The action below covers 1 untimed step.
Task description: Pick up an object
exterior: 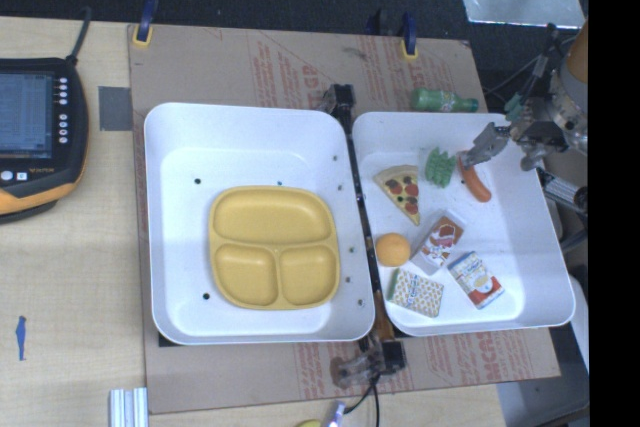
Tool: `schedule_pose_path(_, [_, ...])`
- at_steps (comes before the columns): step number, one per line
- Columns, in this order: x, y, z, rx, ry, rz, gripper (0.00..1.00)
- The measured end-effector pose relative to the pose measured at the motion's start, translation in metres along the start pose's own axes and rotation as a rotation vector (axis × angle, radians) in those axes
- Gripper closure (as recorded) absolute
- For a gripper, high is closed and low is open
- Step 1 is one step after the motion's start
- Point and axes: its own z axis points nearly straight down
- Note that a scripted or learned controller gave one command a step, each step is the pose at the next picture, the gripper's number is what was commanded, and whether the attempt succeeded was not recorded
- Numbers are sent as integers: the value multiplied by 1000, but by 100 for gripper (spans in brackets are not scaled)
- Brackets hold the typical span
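The right bin (530, 245) holds several small toys: a pizza slice (400, 190), a green leafy piece (439, 165), an orange-red sausage (477, 183), an orange ball (393, 249) and three small cartons (440, 240) (475, 277) (416, 293). My gripper (487, 145) reaches in from the right over the bin's far right part. Its tip hangs just above the sausage and right of the green piece. Nothing shows as held in it.
The left bin (180, 145) contains a yellow divided plate (273, 247). A green bottle (445, 101) lies on the cardboard behind the right bin. A control pendant (30, 135) rests on the bench at far left. Clamps stand along the cardboard's edges.
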Motion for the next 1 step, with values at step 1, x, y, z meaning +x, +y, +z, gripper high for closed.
schedule_pose_path(1, [-13, 84, 73, 2, -1, -2, 0])
